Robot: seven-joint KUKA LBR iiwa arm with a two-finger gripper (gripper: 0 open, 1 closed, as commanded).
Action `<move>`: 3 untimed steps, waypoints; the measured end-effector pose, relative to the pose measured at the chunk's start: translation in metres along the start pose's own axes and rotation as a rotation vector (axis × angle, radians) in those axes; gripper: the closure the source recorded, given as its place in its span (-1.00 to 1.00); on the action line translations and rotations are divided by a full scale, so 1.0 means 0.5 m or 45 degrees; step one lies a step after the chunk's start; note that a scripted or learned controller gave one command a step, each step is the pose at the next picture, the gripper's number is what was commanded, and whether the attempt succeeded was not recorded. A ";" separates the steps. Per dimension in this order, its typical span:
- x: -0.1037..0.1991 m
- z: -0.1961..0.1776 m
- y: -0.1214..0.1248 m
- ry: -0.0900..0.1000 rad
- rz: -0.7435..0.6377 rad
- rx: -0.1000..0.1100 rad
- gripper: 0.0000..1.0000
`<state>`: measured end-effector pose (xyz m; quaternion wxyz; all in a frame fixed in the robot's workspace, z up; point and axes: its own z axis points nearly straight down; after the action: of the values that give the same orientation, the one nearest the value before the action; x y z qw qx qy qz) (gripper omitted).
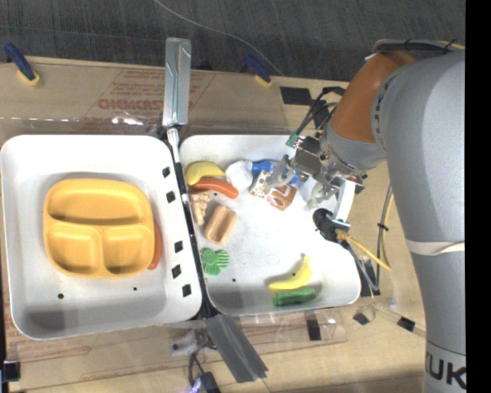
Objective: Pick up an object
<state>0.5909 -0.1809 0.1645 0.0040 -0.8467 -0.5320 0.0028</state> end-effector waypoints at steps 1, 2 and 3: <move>-0.019 0.073 0.007 -0.001 0.066 -0.003 -1.00; 0.094 0.134 0.071 -0.007 -0.127 -0.003 -1.00; 0.101 0.136 -0.005 -0.005 -0.798 -0.022 -1.00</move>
<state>0.6099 -0.1341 0.0966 -0.0037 -0.6415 -0.7671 -0.0013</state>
